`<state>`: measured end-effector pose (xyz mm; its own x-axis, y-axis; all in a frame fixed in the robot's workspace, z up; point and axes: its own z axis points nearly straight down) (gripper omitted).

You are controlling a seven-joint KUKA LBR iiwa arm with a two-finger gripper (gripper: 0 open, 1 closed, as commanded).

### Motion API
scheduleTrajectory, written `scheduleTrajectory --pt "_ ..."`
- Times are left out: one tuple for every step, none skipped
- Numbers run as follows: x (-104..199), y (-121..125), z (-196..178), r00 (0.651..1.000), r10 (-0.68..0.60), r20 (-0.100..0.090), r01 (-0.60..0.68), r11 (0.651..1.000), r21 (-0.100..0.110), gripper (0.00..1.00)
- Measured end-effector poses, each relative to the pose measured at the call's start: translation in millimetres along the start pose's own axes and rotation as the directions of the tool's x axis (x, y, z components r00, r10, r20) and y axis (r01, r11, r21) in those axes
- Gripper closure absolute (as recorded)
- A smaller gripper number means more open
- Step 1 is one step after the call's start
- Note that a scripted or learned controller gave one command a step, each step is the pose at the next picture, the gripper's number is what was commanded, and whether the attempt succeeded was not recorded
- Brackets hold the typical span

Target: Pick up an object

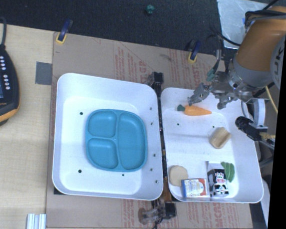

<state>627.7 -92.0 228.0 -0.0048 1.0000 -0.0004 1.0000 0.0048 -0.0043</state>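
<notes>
Pincer (211, 97) hangs spread apart just above the toy carrot (197, 111); likely light, stiff, slick plastic, best gripped across its thick middle.

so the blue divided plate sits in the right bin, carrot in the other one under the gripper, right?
Not quite. The camera view shows the blue divided plate in the left bin; the carrot lies in the right bin, under the gripper.
</notes>
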Motion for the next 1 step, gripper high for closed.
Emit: scheduleTrajectory --pt "-47.6 -15.2 98.8 1.000 0.001 0.001 -0.001 1.000 0.003 0.00"
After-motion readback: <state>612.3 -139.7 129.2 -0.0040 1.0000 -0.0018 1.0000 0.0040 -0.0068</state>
